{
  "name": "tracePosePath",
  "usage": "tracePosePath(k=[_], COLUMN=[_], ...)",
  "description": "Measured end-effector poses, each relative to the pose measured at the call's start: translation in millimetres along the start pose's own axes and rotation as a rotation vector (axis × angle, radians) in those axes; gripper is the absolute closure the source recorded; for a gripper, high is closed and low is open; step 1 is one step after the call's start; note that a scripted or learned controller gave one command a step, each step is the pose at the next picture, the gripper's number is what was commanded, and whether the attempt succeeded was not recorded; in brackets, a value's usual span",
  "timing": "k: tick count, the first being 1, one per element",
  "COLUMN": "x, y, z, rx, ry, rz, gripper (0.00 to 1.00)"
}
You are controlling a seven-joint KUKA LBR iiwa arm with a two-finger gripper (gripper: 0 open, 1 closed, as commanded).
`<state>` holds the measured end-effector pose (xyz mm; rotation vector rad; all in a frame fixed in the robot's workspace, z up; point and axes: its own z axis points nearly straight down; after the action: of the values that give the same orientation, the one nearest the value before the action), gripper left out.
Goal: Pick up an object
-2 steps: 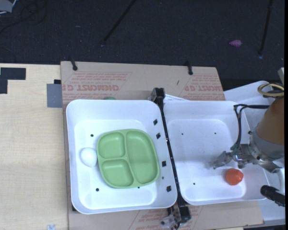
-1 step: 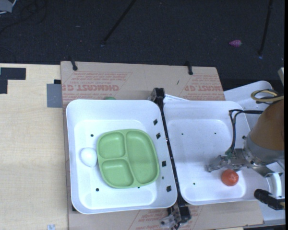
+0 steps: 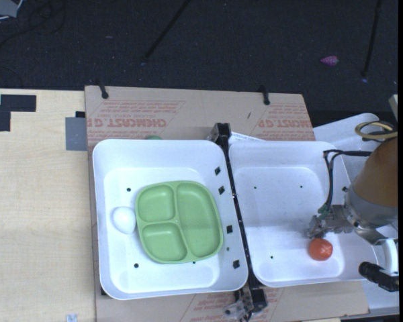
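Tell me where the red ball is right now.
The red ball lies in the right bin, near its lower right corner in the camera view, just below the gripper. It rests on the bin floor, well apart from the green plate in the left bin.

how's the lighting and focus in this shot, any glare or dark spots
Camera view: even, soft light; the white bins look bright but not blown out; the floor behind is dark. The green plate is fairly sharp; the gripper over the red ball is a little blurred.

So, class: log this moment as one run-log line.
gripper: right white bin, just above small red ball | hold: none seen | left white bin: green divided plate, white egg
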<state>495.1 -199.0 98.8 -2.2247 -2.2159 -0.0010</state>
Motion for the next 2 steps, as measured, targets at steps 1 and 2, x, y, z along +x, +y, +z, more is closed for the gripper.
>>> tracePosePath(k=[1,2], x=[-8,0], y=[1,-6], z=[-45,-98], rx=[-0.001,-0.003], ry=[-0.002,-0.002], rz=[0.001,-0.005], gripper=[1.0,1.0])
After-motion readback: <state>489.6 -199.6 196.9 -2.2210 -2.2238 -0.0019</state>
